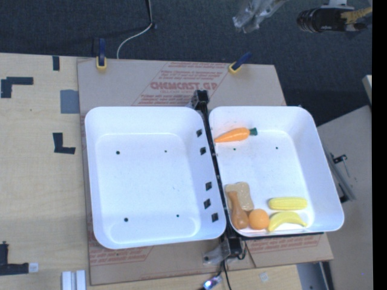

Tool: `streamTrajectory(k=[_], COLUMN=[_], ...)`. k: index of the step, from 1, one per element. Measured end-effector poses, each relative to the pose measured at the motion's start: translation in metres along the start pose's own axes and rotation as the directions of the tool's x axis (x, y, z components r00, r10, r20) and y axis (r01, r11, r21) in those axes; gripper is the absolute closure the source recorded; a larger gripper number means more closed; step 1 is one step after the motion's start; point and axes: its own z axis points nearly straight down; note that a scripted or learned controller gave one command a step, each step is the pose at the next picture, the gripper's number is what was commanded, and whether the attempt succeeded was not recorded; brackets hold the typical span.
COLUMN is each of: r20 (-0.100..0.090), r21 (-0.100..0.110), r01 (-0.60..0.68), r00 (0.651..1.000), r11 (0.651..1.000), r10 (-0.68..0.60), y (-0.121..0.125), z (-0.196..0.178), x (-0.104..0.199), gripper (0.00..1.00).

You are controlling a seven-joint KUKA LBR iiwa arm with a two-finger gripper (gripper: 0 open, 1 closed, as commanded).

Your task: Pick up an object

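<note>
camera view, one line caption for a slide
Gripper above the bench; carrot, banana in right bin.

Two shallow white bins sit side by side in the middle of the frame on a brown board [181, 83] laid over the counter [36, 162]. The left bin [97, 180] and the right bin [314, 162] touch along a black clipped seam. In the right bin, a carrot [233, 135] lies near its upper left corner. Along its lower edge a tan bread piece [240, 195], an orange [259, 219], a corn cob [287, 203] and a banana [286, 221] cluster together. The pincer [253, 11] hangs blurred at the upper right of the frame, well above the bins
</note>
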Motion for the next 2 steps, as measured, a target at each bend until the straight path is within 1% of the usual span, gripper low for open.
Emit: streamTrajectory(k=[1, 2], r20=[0.0, -0.002], r21=[0.0, 0.0], r01=[-0.002, 0.004], r00=[1.0, 1.0], r11=[1.0, 1.0], r10=[0.002, -0.004], y=[0.014, 0.014], z=[0.0, 0.0], x=[0.059, 0.184], gripper=[1.0, 1.0])
